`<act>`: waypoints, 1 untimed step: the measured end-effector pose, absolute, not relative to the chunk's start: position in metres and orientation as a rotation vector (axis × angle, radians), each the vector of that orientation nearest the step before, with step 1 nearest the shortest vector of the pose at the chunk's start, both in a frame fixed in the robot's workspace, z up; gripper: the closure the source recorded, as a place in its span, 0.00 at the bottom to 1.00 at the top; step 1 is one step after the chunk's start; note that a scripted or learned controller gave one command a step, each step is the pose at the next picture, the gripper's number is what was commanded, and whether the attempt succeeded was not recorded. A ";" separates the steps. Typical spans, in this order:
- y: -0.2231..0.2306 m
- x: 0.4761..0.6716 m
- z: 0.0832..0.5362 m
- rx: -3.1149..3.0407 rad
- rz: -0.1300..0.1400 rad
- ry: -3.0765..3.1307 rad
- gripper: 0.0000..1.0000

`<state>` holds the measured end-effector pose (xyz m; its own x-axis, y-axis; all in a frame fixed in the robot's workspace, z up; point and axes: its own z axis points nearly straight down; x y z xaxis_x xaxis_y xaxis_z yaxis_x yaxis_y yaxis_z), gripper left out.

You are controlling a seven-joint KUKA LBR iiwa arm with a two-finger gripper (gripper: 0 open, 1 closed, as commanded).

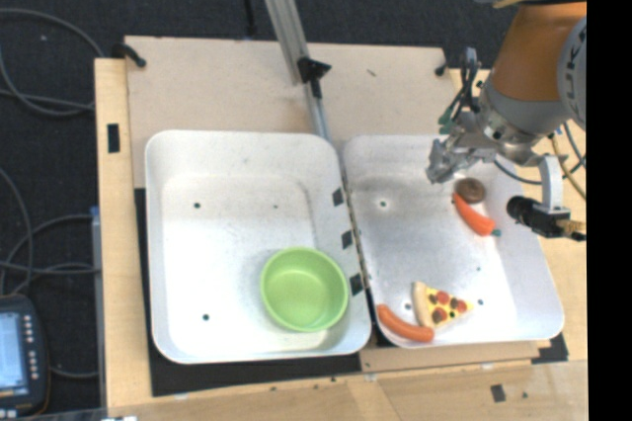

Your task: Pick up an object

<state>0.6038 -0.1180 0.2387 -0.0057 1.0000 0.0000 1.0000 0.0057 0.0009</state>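
From the overhead camera we see an orange carrot (475, 213) in the right bin (395, 241), near its far right corner, its long axis slanting from the far left to the near right. It lies just beside and nearer than the claw (443, 162); a brown round piece (472, 189) touches its far end. The arm (533, 63) reaches in over the bin's far right edge, wrist angled down. We cannot tell whether the claw is released or clenched.

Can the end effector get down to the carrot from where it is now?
Probably yes: the end effector hangs just up-left of the carrot in the right bin, with nothing lying over it except a small brown piece touching its upper end.
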 end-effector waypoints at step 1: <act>-0.064 0.603 0.230 2.214 0.001 2.229 1.00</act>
<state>0.6031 -0.0642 0.2296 -0.0067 1.0000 0.0003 1.0000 0.0067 0.0003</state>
